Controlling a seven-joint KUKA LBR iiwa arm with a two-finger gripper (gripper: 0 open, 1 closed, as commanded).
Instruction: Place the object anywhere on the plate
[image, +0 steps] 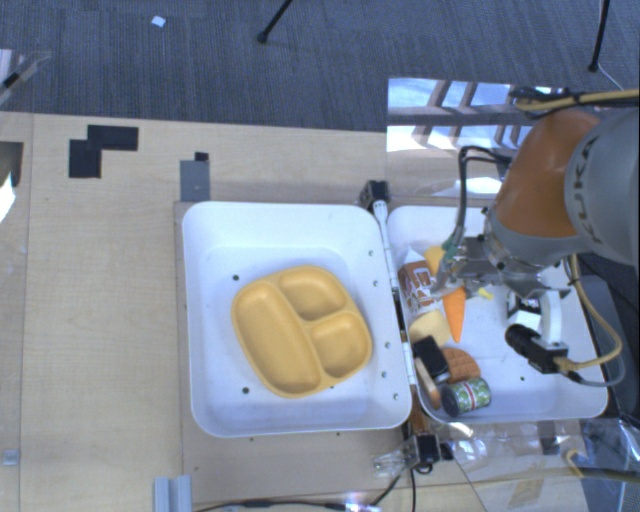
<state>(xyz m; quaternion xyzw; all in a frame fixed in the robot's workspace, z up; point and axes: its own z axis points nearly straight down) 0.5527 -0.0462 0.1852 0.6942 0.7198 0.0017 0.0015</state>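
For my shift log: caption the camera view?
Arm's gripper over cluttered right bin by toy carrot; yellow divided plate waits in left bin.

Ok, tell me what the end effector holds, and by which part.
Cannot be told: the end effector sits over the carrot's upper end, and the grip itself is hidden.

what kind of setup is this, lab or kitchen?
Likely a robotics lab pick-and-place bench, not a kitchen: a grey-and-orange arm over two white bins, a yellow plate in one, toy food such as a carrot in the other.

Plate (300, 330) unobstructed; right bin (560, 395) left side crowded, arm (550, 190) overhead.
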